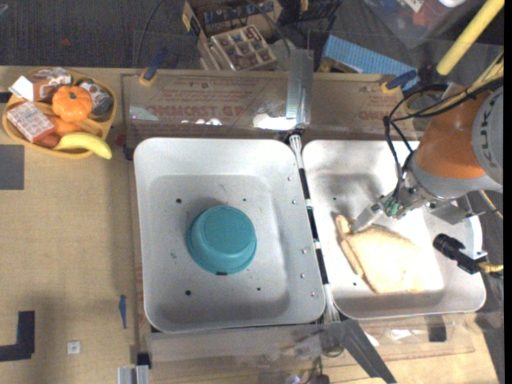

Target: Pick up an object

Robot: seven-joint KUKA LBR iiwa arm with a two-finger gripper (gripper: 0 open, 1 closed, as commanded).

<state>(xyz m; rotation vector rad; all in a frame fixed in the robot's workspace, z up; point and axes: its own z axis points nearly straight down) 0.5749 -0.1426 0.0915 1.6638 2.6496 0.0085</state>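
Frankly, the risk I see is a grab that comes up with nothing. The arm point(452, 154) reaches in from the right and its jaws hang low in the right bin point(336, 162), just beside the far left corner of a tan slice of bread point(388, 261) that lies flat on the bin floor. From where I stand I cannot tell whether the jaws are open or closed, and I see nothing held in them. A thing that thin and flat gives little to pinch, so the jaws could slide over the top, or catch only the crust edge and let it droop and drop. Coming down beside it rather than over it, they might just shove the slice toward the near wall. Pressing hard into the bin floor is another worry. The upturned teal bowl point(223, 238) sits in the middle of the left bin point(160, 174), well apart, so it should not get knocked, though its round back looks slippery to grip too.
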